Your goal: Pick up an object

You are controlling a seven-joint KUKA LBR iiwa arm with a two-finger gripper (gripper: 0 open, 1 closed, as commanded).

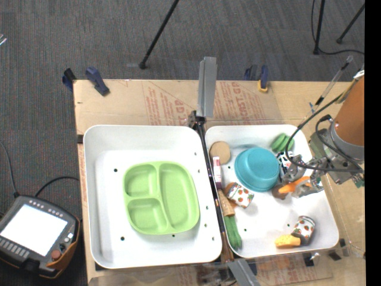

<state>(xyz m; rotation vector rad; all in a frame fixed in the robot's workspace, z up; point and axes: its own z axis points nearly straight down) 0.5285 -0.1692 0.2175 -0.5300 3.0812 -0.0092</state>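
My gripper (301, 180) hangs low over the right side of the right bin (262, 252), just right of a blue bowl (257, 168). An orange carrot-like toy (290, 187) with a brown end sits between its fingers, and they look shut on it. The toy's left tip is close to the bowl's rim. A green toy (280, 142) lies behind the bowl, partly hidden by cables.
The right bin also holds a tan round piece (219, 150), a pink-and-white stick (217, 173), two patterned cups (239, 195) (305, 227), a yellow wedge (287, 241) and a green vegetable (233, 234). A green divided plate (161, 196) lies in the left bin (98, 159).
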